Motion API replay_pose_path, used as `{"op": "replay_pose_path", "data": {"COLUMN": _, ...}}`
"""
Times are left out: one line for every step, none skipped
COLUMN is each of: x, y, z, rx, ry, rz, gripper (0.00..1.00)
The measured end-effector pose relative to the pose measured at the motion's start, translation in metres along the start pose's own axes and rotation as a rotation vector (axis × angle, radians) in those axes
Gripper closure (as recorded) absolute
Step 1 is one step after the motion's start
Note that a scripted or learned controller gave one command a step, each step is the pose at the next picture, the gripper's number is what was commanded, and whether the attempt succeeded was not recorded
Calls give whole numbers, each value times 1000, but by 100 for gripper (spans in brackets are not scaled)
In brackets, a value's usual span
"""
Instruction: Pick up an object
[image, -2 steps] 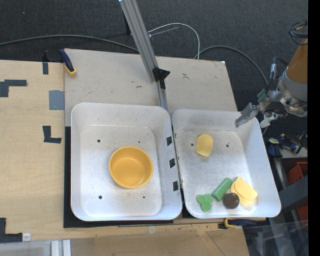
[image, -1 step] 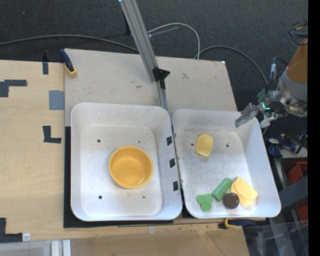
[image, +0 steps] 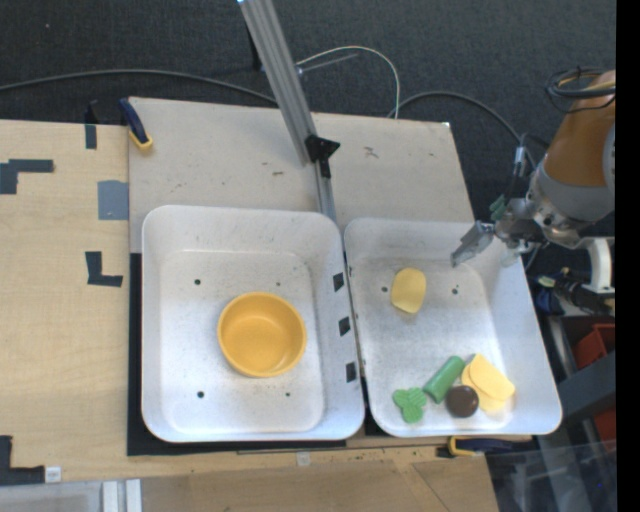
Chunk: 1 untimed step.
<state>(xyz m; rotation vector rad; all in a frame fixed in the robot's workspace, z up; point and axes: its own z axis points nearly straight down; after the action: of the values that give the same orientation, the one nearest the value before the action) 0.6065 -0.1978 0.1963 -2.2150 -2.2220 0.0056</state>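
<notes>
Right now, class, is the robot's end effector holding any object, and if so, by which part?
Nothing is held. The end effector hangs over the upper right edge of the right shallow white bin, apart from the pale yellow rounded lump lying in it.

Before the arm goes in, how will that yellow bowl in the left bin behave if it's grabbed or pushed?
The yellow bowl looks rigid and probably light, like thin plastic. It sits upright on its base, so it should slide across the left bin rather than roll. Its smooth rounded rim might slip from a pinch.
</notes>
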Motion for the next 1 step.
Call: {"op": "replay_pose_path", "data": {"x": 3, "y": -4, "z": 65, "rx": 3, "ry": 1, "rz": 1, "gripper": 0}}
